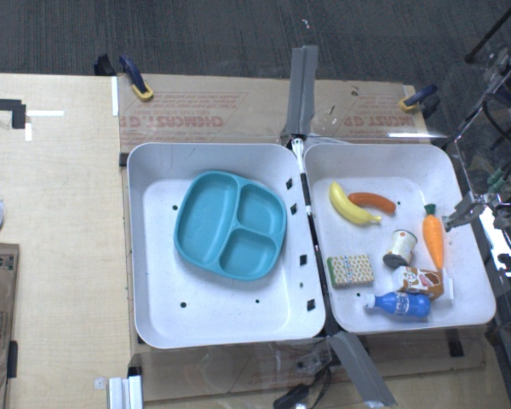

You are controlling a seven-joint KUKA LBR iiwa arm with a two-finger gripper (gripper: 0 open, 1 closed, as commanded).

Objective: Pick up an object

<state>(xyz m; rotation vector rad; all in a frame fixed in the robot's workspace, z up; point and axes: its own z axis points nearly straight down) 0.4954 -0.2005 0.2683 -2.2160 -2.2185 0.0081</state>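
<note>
A metal hand (468, 211) reaches in at the right bin's (390, 320) right rim; whether it is apart or together cannot be told. Just left of it lies a carrot (433, 239), untouched. Further left sit a small cup (400, 247), a banana (351, 206) touching a sausage (373, 201), a sponge (351, 270), a juice carton (426, 281) and a bottle (400, 305). Far left, a blue divided plate (230, 225) fills the other bin (153, 254). Nothing looks lifted yet; the whole pick remains.

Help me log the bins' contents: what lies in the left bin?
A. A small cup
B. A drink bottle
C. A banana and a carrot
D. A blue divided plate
D: the blue divided plate lies alone in the left bin; the food toys are in the right bin.
</note>
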